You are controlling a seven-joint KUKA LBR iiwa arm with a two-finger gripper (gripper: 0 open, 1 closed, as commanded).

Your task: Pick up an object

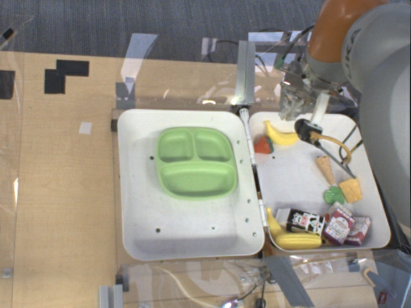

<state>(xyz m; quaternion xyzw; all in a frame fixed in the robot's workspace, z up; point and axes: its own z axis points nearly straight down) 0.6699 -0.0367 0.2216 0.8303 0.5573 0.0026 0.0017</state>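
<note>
Scanning L to R: left shallow white plastic bin (138, 236) carries a light-green three-section plastic tray (194, 162), flat and mid-bin, lots of bare floor round it. Metal divider rail (252, 165) sits btwn the bins. Right shallow white plastic bin (372, 191) has the likely picks: small red round toy (262, 145) touching the rail side, yellow plastic banana (280, 135) just beside it at the back wall. Two-finger gripper (297, 105) hangs above the back edge, near the banana; can't tell its state, too blurred and foreshortened.

Risks, my read: banana and red toy touch, so a descent there could nudge both or catch two. Back wall and rail crowd that corner, so contact w/ wall is likely if the approach is off. Black-and-orange cable-like thing (321, 136) under the wrist could snag.

Further R: tan cone-shaped piece (325, 169), green bit (334, 194), yellow block (350, 189). Front edge is packed: second yellow banana-like toy (294, 239), black-and-white box (304, 222), red-and-white cartons (347, 228), all touching. Bin centre is the open room.
</note>
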